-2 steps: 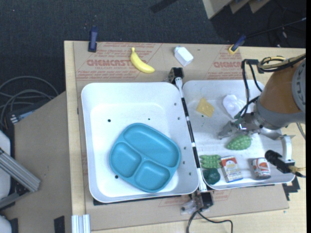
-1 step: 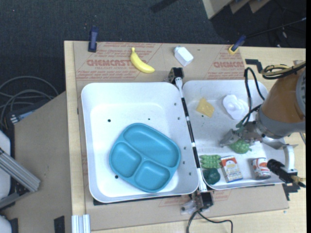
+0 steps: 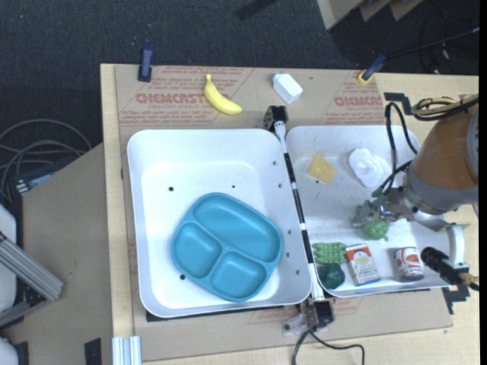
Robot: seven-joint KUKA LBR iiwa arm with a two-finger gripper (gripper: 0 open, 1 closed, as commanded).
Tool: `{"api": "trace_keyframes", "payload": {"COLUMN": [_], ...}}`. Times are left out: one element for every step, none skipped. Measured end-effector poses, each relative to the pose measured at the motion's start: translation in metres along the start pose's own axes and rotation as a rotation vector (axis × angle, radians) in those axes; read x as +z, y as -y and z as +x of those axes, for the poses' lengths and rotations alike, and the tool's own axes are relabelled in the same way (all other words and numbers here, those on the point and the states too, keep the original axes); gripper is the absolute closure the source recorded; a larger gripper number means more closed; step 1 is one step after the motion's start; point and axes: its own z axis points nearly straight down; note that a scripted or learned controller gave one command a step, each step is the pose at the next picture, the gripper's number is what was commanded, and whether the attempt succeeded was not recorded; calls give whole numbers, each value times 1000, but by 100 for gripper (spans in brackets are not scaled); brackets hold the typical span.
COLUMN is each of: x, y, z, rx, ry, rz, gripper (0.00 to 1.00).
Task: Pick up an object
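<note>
Pincer (image 3: 375, 213) low in right bin (image 3: 335, 139), at green toy (image 3: 371, 225); cannot tell its opening or whether it has a grip. Nothing lifted yet; grasp and raise remain.

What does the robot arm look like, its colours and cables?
The arm has a broad orange band above a grey wrist section. Black cables loop along its left side. The gripper below is small, dark and metallic; its details are too blurred to describe.
</note>
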Motion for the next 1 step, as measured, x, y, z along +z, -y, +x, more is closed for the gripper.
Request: {"api": "trace_keyframes", "payload": {"x": [10], "y": [-43], "z": [60], "rx": [-2], "ry": [-1], "rz": [-2], "gripper": [100]}}
